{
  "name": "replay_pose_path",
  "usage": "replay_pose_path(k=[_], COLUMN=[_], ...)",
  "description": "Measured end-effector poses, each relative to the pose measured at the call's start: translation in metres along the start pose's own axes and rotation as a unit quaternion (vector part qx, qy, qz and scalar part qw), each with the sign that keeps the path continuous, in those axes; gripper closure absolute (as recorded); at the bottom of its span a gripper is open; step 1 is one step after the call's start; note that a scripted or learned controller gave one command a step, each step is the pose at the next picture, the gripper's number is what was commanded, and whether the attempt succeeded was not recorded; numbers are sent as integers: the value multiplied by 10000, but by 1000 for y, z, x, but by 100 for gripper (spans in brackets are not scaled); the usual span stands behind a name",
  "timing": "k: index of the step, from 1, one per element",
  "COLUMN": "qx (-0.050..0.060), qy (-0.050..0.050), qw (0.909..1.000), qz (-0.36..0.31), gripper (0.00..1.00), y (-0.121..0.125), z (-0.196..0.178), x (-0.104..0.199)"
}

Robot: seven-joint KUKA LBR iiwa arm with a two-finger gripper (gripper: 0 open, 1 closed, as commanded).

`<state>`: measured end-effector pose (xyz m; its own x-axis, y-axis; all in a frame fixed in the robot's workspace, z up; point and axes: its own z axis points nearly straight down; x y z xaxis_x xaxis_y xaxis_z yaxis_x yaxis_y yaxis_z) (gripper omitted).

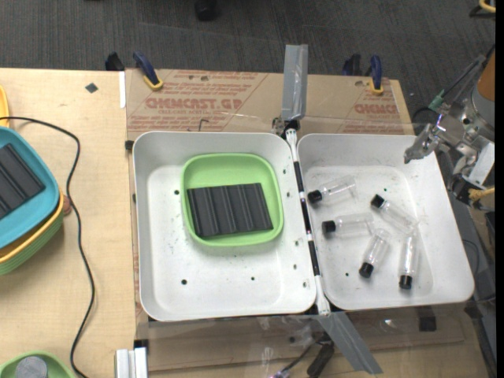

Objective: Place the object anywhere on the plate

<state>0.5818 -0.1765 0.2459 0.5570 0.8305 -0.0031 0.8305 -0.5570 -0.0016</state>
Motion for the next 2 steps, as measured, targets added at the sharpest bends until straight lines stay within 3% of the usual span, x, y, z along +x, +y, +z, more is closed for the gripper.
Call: replay_pose_path(k=[1, 2], qx=[10, 6], qy=[-3, 2], qw=[9942, 9817], qz=[1076, 1904], gripper=[0, 0], y=[4, 11], z=[6, 9], x=[-15, -43])
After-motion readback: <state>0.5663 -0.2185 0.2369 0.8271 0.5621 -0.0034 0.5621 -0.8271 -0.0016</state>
